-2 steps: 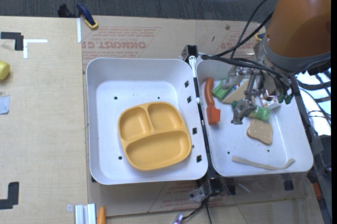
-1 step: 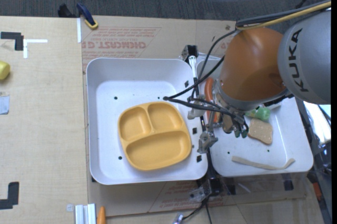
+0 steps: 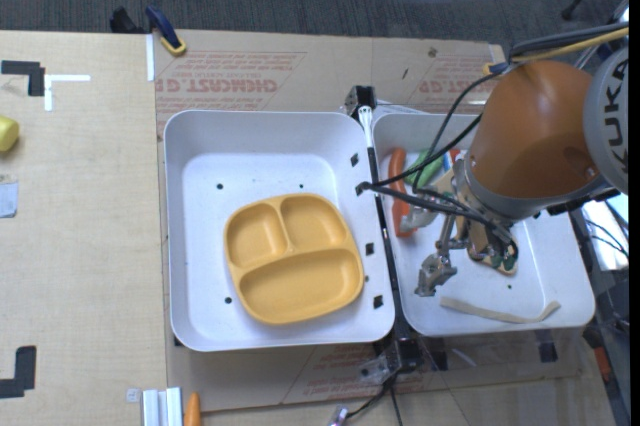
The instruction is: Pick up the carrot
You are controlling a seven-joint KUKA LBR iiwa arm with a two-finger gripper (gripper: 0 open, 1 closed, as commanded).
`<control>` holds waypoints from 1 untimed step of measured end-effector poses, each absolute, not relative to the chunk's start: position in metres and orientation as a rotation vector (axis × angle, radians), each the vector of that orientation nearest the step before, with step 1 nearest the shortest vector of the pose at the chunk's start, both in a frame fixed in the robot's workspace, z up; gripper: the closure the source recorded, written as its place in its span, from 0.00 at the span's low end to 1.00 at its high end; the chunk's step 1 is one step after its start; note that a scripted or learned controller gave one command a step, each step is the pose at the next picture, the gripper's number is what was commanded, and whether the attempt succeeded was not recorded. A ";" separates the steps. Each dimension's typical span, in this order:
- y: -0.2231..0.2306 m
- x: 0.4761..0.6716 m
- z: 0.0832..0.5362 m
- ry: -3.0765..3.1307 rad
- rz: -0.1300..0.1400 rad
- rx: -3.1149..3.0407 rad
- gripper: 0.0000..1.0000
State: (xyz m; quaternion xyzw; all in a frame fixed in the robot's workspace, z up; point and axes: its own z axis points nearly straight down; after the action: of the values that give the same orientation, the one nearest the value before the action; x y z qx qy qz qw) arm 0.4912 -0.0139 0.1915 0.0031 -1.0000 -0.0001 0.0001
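The carrot (image 3: 399,186) is a slim orange piece lying along the left wall of the right bin (image 3: 560,304), crossed by black cables. My gripper (image 3: 437,272) hangs below the orange-banded wrist, low over the middle of that bin, to the right of the carrot and nearer the front. Nothing orange shows at its tip. The arm's bulk hides much of the bin's back half.
A green item (image 3: 432,168) lies just right of the carrot at the back. A pale cream strip (image 3: 498,312) rests near the right bin's front wall. A brown and green object (image 3: 494,254) sits under the wrist. The left bin (image 3: 190,244) holds a yellow divided plate (image 3: 293,257).
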 end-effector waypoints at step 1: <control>-0.101 0.488 0.200 -3.135 0.000 0.257 0.00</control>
State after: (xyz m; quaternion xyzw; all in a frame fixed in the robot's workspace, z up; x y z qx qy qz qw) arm 0.4877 -0.1007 0.1997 0.0817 -0.9967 0.0001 -0.0018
